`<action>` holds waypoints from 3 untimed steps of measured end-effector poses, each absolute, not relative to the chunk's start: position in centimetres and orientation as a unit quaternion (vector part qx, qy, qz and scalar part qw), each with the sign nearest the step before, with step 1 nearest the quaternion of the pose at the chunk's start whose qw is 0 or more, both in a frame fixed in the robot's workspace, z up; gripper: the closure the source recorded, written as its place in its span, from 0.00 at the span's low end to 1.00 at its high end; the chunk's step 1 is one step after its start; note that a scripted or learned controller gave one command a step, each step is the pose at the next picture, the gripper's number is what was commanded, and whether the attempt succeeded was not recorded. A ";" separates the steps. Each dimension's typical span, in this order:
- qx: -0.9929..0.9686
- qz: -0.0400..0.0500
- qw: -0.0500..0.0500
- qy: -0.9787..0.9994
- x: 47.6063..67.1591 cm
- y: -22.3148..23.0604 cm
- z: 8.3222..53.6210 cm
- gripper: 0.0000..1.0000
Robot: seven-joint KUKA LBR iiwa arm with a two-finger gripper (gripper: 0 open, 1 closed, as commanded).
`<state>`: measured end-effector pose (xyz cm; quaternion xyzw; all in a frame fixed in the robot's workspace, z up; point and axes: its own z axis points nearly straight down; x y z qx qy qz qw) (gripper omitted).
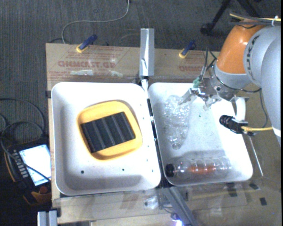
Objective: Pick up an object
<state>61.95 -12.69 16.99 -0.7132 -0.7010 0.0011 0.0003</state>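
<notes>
The surface (85, 62) is a brown board with clamps at its far edge, standing on a dark carpet floor, and it carries two shallow white bins side by side. In the left bin (66, 164) lies a yellow tray with a black ribbed insert (109, 129), flat and near the middle. The right bin (240, 168) holds two clear plastic bottles: one crumpled bottle (176, 119) lies along the left part of the bin, and another bottle with an orange band and dark cap (198, 167) lies along the near wall. The arm (247, 51) reaches in from the right, and its pincer (203, 92) is over the far part of the right bin, just beside the upper end of the crumpled bottle. Whether the pincer is released or clenched cannot be told here, because it is small and partly hidden by the wrist. Nothing appears lifted; both bottles and the tray rest in their bins. So the task seems to be at the approach, and the grasp and the lift are probably not yet done.
</notes>
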 end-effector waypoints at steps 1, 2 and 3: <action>-0.696 0.001 0.001 -0.718 57.1 -3.8 20.2 0.00; -0.745 0.001 0.000 -0.667 53.4 -0.8 27.5 0.00; -0.801 0.002 0.000 -0.599 55.9 -7.4 25.0 0.00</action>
